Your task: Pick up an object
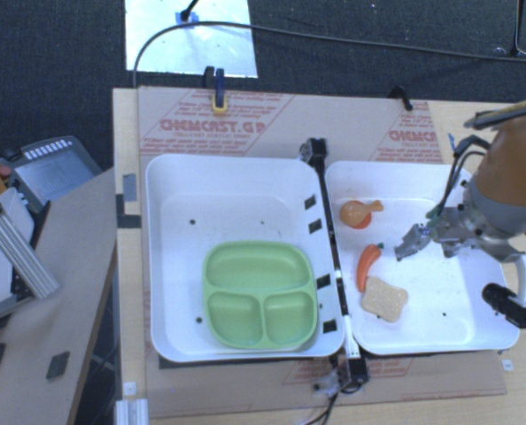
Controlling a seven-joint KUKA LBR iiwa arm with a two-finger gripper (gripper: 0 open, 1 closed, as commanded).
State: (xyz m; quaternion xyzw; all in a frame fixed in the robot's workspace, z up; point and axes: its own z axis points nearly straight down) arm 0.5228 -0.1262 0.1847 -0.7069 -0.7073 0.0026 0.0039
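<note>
1. You are looking at two white bins side by side on the desk (pixel 272 113). The left bin (pixel 170 237) is carrying a green tray (pixel 259 292), three compartments, lying flat near the front wall.
2. The right bin (pixel 440 326) is holding the candidates: an orange pear-like piece (pixel 359 212) near the back, a carrot (pixel 368 265) lying roughly front-to-back near the divider, and a bread slice (pixel 384 298) just in front of it, touching or nearly touching the carrot's lower end.
3. All three are lying loose and flat on the bin floor, clustered toward the divider; judged, that is leaving open floor on the arm's side for an approach from the right.
4. The arm (pixel 511 171) is reaching in from the right, with the end effector (pixel 411 242) hanging over the right bin. Spread or pressed together: you cannot tell at this resolution. Nothing is visible in it.
5. The carrot is sitting nearest, just to the left of the end effector and slightly toward the front; bread further forward-left, pear piece back-left.
</note>
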